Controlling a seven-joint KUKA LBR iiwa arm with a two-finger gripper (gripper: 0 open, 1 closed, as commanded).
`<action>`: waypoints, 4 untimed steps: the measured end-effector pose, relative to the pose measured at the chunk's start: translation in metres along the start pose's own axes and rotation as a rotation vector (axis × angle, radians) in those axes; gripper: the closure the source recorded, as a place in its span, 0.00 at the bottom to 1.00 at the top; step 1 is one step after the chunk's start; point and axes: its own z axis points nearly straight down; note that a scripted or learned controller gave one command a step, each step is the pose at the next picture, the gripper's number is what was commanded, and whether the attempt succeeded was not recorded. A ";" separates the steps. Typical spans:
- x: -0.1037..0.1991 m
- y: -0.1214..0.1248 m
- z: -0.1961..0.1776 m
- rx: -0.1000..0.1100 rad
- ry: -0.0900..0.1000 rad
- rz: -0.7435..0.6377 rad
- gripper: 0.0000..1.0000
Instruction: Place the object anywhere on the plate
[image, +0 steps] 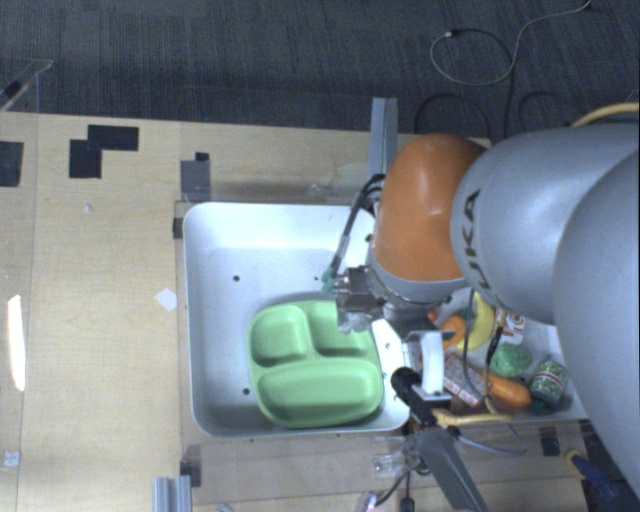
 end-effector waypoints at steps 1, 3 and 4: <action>-0.016 0.000 -0.041 -0.001 0.000 0.038 1.00; 0.085 0.001 0.005 -0.001 0.000 -0.326 1.00; 0.080 0.001 0.024 0.002 0.000 -0.136 1.00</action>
